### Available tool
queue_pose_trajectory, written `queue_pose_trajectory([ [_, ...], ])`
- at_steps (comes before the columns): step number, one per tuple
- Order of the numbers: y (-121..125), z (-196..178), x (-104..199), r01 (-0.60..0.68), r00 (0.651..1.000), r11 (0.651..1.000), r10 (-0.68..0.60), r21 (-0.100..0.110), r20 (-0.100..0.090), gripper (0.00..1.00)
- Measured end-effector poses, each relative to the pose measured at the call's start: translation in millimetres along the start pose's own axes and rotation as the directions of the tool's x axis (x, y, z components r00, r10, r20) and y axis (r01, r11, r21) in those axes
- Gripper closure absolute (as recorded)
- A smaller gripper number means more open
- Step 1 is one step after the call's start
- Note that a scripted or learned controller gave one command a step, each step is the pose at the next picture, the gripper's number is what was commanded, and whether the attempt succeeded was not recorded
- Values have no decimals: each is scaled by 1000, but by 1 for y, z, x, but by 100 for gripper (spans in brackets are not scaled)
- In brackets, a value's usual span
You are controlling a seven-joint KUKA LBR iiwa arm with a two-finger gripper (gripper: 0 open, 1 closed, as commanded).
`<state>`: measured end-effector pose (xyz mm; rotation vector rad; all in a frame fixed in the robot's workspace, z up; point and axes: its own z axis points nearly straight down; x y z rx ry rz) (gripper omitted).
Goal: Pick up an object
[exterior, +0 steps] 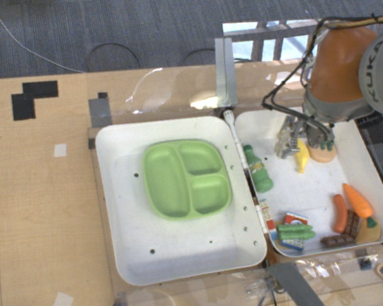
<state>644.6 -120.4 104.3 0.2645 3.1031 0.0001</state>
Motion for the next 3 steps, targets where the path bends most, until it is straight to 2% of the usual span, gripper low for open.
queue_pose_trajectory([
  [1,0,1,0,1,1000,1000,-1,0,-1,0],
  [2,-6,15,25,-94,995,996,94,2,-13,0],
  [3,-36,16,-13,7,999,1000,-7,-3,-42,0],
])
